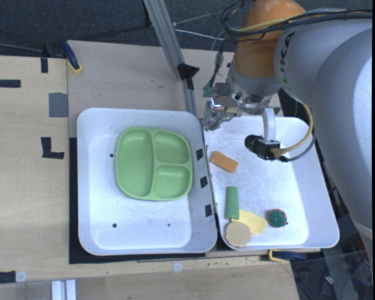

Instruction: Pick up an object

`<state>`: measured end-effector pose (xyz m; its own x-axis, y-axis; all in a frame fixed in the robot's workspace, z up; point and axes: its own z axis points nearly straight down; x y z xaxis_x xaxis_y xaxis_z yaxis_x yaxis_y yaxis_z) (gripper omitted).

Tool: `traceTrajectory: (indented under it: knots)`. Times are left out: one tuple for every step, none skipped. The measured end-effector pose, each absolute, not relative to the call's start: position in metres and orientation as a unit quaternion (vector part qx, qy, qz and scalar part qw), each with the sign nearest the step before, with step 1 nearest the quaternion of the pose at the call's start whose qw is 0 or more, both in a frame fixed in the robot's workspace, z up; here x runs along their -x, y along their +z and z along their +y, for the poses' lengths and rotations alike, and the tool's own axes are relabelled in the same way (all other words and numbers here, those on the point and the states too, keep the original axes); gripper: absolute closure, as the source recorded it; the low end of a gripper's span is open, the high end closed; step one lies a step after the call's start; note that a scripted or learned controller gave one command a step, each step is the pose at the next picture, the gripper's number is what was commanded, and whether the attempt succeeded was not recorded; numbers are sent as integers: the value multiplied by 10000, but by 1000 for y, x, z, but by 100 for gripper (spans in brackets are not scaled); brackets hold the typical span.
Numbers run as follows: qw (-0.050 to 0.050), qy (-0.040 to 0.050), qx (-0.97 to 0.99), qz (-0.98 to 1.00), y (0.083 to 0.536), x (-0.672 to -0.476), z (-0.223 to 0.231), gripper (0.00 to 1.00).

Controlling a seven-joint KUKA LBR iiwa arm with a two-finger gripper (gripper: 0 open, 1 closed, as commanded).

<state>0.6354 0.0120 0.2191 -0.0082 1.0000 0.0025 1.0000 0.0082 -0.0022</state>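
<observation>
Green divided plate (154, 164), no readable markings.

1. Worktop (25, 186): pale wood-grain surface, with black tape marks scattered along its left side and a grey patch (58, 104) near its upper left.
2. A paler board (125, 80) lies on the worktop behind the bins.
3. Left bin (97, 230): shallow, white, rounded corners, sits on the worktop over a dark mat (72, 199) that shows along its left and front edges.
4. Right bin (312, 224): same kind, touching the left bin along their shared edge.
5. A slanted metal rail (165, 33) rises from behind the bins.
</observation>
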Motion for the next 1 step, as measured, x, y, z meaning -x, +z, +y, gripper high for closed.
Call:
traceTrajectory:
  knots:
    - [11, 0, 7041, -7101, 216, -638, 76, 100]
